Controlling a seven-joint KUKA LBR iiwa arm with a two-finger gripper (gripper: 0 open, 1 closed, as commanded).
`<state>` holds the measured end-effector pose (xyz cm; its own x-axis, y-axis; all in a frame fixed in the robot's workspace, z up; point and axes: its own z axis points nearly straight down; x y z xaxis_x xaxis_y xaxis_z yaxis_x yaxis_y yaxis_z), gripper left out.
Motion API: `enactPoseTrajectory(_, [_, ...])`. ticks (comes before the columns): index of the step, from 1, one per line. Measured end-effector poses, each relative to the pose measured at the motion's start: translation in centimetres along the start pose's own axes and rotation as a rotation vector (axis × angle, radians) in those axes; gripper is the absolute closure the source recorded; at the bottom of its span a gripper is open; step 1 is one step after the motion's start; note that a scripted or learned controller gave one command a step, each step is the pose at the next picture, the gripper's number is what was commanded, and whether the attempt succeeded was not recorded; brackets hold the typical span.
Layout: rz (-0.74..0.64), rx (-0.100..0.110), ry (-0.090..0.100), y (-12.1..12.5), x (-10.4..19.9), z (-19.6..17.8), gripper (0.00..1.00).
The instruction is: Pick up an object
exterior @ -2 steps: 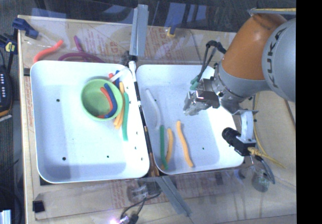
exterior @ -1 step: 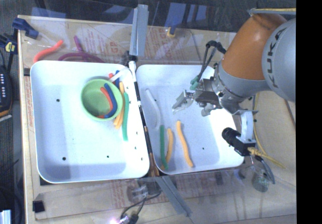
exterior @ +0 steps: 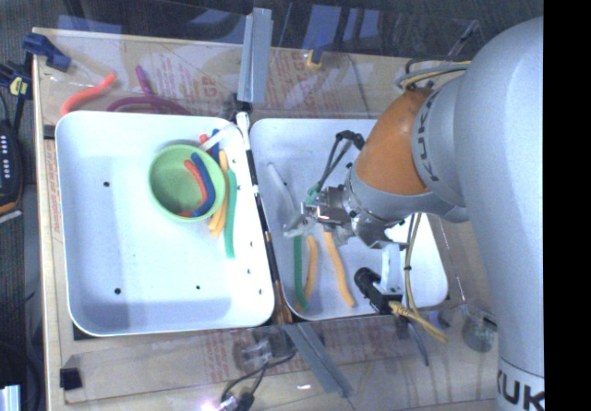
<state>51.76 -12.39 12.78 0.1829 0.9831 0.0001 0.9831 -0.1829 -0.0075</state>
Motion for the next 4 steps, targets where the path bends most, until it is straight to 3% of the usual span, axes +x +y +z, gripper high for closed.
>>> enactPoseTrajectory(1, [-0.126,-0.013,0.004,-3.4,-2.3,3.4,0.00])
enactPoseTrajectory(2, [-0.134,-0.009,0.005,-3.3,-2.3,2.3,1.00])
enactPoseTrajectory(3, [-0.135,-0.010,0.005,-3.3,-2.3,2.3,0.00])
enactPoseTrajectory(4, [-0.141,-0.007,0.004,-3.3,-2.3,1.4,1.00])
